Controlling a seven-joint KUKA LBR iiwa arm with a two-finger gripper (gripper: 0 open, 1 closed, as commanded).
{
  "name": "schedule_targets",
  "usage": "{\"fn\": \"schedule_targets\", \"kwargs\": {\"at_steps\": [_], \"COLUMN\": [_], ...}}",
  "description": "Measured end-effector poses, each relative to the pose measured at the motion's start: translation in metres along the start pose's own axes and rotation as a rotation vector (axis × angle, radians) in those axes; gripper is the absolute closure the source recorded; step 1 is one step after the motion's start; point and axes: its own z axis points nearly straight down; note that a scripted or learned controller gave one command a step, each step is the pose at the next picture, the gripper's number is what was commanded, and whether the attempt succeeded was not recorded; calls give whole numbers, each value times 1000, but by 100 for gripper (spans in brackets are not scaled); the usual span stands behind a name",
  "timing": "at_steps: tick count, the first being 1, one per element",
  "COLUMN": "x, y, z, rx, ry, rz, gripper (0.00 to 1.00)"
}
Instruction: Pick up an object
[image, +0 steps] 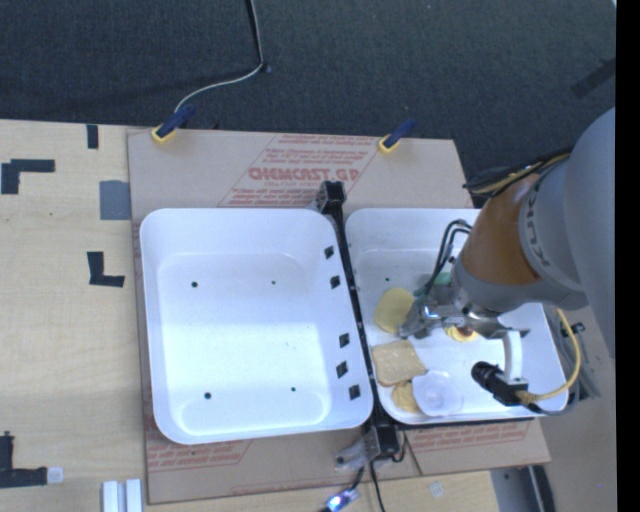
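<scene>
Camera view, right bin (400, 232) holding yellow disc (392, 308), tan square (396, 363), clear cup (435, 392), claw (420, 318) state unclear

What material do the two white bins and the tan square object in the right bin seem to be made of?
The two shallow white bins look like smooth, glossy moulded plastic: rounded corners, soft sheen. The tan square object looks matte and porous, perhaps foam or toy bread; the view is too coarse to be sure.
</scene>
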Motion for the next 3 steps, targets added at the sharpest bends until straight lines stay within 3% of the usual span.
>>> {"fn": "schedule_targets", "kwargs": {"at_steps": [1, 2, 3], "x": [-4, -56, -9], "y": [28, -5, -19], "z": [0, -161, -403], "rx": [2, -8, -16], "ry": [3, -2, 0], "rz": [-1, 4, -5], "gripper": [100, 100, 100]}}
